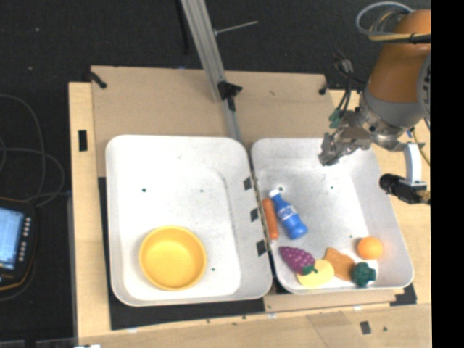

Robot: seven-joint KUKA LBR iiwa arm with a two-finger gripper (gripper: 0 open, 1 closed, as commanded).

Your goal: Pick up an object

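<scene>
Two-finger gripper (330,154) over right white bin's (362,176) far corner, nothing visibly held, opening unclear. Blue plastic bottle (288,215) well apart, touching orange carrot (270,218): risks closing on nothing or nudging both.

The arm (397,64) is cut off at the right edge; the gripper (330,154) looks blurred.

A robotics lab, by the look of it. A plywood bench (304,93) stands on dark floor, bearing two shallow white bins (181,165) side by side. An aluminium mast (203,38) rises from the bench's far edge at top centre. Loose cables (29,158) trail over the floor at left, by a handheld control pendant (13,241) with a lit screen at lower left.
</scene>
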